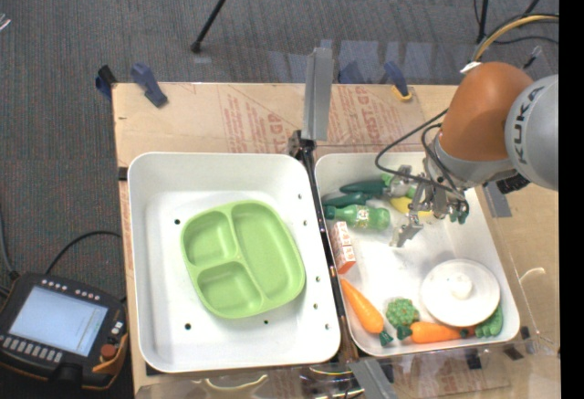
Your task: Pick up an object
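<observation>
My gripper (pixel 431 224) hangs over the back part of the right bin (pixel 506 278), open with nothing between its fingers. Just to its left lie a green bottle (pixel 365 216), a dark green vegetable (pixel 360 190) and a yellow item (pixel 400 203) that the gripper partly hides. A small red and white box (pixel 344 246) leans at the bin's left wall. Toward the front lie an orange carrot (pixel 363 306), a broccoli piece (pixel 401 310), a second carrot (pixel 433 331) and a round white dish (pixel 461 290).
The left bin (pixel 151 205) holds a light green divided plate (pixel 242 257). A grey upright post (pixel 318 100) stands behind the seam between the bins. A teach pendant (pixel 59 324) lies on the floor at the left. Cables loop around the wrist.
</observation>
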You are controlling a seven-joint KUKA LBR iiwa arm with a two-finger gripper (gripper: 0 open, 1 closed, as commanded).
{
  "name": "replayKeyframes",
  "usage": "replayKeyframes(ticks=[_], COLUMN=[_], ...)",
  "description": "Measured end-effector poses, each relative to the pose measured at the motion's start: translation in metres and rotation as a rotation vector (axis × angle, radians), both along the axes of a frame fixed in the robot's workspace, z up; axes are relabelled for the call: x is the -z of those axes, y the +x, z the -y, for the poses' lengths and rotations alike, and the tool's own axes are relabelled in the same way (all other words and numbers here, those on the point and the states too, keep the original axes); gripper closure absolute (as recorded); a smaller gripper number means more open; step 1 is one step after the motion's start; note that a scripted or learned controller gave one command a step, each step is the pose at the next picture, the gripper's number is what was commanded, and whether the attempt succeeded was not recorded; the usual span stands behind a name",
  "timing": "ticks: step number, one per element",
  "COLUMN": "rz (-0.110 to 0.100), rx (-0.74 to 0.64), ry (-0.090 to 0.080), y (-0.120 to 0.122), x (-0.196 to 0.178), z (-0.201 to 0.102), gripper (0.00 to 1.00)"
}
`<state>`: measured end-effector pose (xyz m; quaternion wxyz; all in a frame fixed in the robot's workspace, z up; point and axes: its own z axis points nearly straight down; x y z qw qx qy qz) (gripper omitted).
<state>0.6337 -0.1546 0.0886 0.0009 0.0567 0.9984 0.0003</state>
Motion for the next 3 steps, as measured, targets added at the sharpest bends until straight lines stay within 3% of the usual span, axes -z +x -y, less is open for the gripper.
replayKeyframes(ticks=[1,2,3], rz=[-0.01,-0.008,-0.001], rx=[0.027,0.132,0.231], ry=[0.0,0.001,0.001], y=[0.004,0.0,-0.015], x=[-0.001,0.0,0.001], z=[-0.002,-0.007,-0.04], gripper=[0.0,0.0,0.0])
